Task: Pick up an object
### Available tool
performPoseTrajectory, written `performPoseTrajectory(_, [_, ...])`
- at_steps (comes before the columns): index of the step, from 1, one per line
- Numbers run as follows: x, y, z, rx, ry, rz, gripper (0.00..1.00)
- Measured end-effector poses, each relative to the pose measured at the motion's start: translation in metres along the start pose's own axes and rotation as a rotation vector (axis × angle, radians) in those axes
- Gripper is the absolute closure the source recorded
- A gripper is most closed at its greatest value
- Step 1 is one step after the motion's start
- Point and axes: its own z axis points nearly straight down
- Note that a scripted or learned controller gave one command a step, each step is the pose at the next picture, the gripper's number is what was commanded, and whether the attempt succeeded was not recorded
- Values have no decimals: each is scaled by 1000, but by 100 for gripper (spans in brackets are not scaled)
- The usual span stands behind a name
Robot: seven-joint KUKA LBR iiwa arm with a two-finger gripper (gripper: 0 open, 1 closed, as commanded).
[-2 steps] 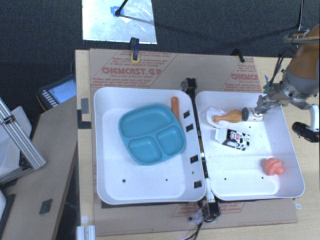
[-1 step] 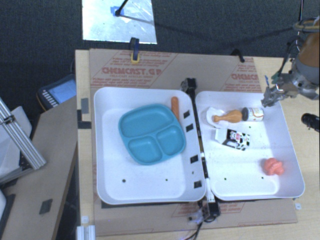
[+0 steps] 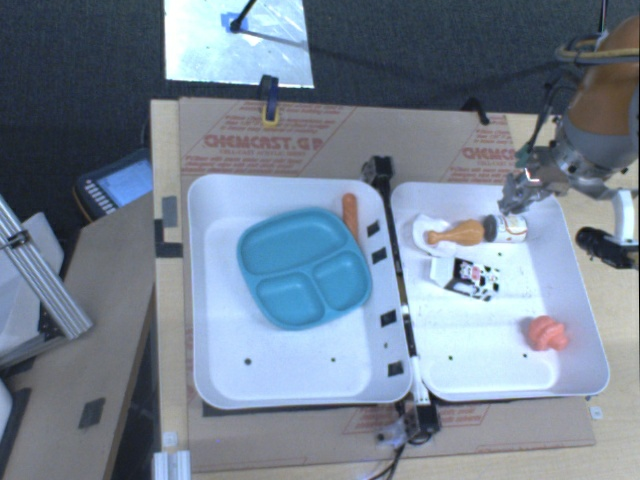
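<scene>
We log the gripper [image 3: 515,208] low over the far edge of the right bin [image 3: 580,298], at about 1 o'clock of that bin, with the grey arm [image 3: 600,118] and its orange band entering from the right. Whether it grips anything, we cannot tell at this resolution.

The nearest candidate is a tan wooden brush [image 3: 460,233]: a rounded, pear-like body at its left end, a narrow neck, and a dark bristle head at its right end. It lies roughly along the 9-to-3 o'clock line, just beside the gripper at the gripper's 8 o'clock. We cannot tell if the two touch. A small pale, round item [image 3: 515,230] sits right under the gripper tip; its identity is unclear to us.

Right bin contents: the brush partly rests on a crumpled white piece [image 3: 428,228] at 11 o'clock. A black-and-white patterned packet [image 3: 470,276] lies near the centre, tilted, just at 6 o'clock of the brush. A pink, lumpy soft object [image 3: 546,333] sits well apart at 4 o'clock, near the right wall.

Left bin [image 3: 215,368] contents: a blue divided plate [image 3: 303,266] with three compartments, turned askew, near the centre. An orange carrot-like stick [image 3: 350,214] lies at 1 o'clock, touching the plate's far rim.

Both bins rest on a cardboard sheet [image 3: 330,133].
</scene>
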Motion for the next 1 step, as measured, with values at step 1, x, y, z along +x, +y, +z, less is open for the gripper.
performPoseTrajectory(1, [61, -2, 3, 2, 1, -2, 100])
